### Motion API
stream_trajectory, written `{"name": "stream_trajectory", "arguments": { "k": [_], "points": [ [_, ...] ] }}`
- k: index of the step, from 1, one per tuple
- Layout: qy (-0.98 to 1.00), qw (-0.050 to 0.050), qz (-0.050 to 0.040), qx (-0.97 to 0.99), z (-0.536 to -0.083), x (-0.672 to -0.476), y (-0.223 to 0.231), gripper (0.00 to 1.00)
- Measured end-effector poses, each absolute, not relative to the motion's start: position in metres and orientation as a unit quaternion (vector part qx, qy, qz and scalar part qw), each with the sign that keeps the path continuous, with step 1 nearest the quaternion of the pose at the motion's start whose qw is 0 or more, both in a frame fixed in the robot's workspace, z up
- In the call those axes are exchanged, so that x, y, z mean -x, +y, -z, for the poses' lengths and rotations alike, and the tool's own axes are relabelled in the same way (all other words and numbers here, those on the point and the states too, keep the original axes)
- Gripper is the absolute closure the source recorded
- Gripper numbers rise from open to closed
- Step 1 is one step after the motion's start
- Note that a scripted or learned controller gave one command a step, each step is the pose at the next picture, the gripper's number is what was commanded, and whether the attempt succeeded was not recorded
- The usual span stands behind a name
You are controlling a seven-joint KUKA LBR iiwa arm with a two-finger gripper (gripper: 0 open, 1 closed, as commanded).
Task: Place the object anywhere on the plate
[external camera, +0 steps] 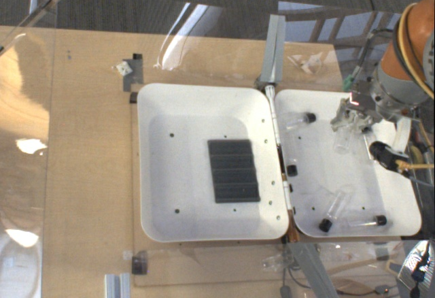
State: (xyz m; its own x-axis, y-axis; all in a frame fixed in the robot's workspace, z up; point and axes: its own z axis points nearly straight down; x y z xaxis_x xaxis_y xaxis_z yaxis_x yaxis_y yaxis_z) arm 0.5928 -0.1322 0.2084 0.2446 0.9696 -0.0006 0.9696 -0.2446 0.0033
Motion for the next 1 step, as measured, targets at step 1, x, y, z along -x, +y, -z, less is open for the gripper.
{"name": "stream_trajectory", "arguments": {
  "k": [1],
  "points": [
    [0.553,0.001,-0.0011,-0.833,-0.2777,-0.6693,-0.0871,1.00]
  ]
}}
